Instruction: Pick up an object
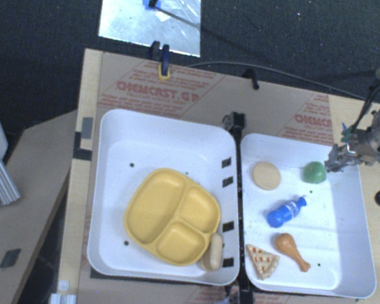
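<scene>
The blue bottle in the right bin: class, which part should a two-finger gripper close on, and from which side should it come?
Grip the bottle across the wide middle of its body, coming straight down from above. It lies flat on the bin floor, slanted, with its cap toward the upper right. Closing across the short width, at right angles to that slant, probably holds best. The space around it looks free.

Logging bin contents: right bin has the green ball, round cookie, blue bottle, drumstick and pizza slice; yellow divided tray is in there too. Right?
One thing is off. The yellow divided tray lies in the left bin, not the right bin, as the camera view shows. The green ball, round cookie, blue bottle, drumstick and pizza slice are in the right bin as you said.
</scene>
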Available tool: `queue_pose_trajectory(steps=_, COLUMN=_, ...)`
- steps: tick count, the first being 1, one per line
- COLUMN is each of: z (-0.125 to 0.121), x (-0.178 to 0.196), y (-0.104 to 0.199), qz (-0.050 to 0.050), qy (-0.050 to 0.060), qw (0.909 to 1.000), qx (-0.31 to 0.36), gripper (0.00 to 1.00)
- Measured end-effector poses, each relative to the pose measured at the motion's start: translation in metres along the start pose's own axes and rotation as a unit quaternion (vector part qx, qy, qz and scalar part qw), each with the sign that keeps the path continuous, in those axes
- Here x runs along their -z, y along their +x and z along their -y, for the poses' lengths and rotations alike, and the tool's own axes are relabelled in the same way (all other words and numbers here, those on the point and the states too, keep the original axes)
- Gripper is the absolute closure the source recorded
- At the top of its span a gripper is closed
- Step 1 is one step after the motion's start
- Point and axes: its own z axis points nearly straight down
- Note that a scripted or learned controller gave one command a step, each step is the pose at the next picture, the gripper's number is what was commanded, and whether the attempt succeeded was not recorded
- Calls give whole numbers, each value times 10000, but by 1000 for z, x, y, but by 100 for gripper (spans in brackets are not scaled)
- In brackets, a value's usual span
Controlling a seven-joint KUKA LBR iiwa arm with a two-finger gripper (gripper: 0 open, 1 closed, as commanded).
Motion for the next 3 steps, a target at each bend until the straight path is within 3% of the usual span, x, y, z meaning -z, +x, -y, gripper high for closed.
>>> queue_pose_trajectory(steps=1, z=-1, x=4, y=0, qz=-6, qy=24, qw=10000, qx=1, gripper=100)
queue_pose_trajectory(steps=3, z=-6, x=6, y=116, qz=-16, qy=34, qw=10000, qx=21, gripper=100)
